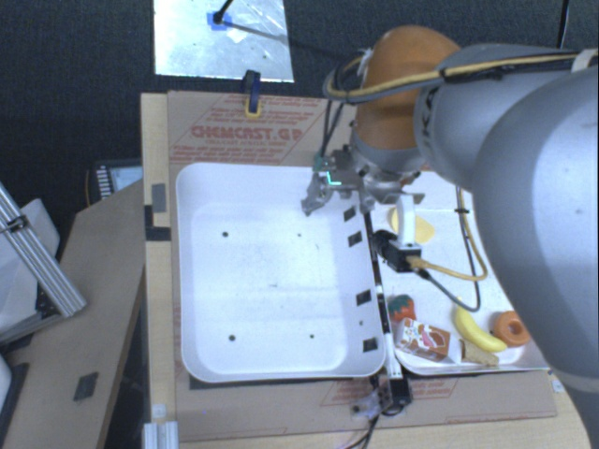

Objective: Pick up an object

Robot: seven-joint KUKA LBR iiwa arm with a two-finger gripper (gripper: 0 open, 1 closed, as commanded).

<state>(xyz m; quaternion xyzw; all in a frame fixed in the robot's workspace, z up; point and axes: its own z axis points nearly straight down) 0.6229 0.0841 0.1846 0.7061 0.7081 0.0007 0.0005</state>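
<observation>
My gripper [319, 193] hangs over the far right corner of the left white bin [201, 251], close to the divider between the bins. Nothing shows in its grasp. The right bin [468, 358] holds the objects. A yellow banana [475, 333] lies near the front, with an orange round piece [511, 328] beside it. A red and white snack packet [424, 340] sits by the divider, with a small red item with a green top [401, 305] just behind it. A pale yellow flat thing [420, 228] lies farther back, partly hidden by the arm.
The big grey arm with its orange band [404, 82] covers most of the right bin. A yellow cable [449, 274] loops over that bin. Black clips [360, 267] line the divider. Cardboard [243, 129] lies under the bins, with a metal plate [223, 26] behind.
</observation>
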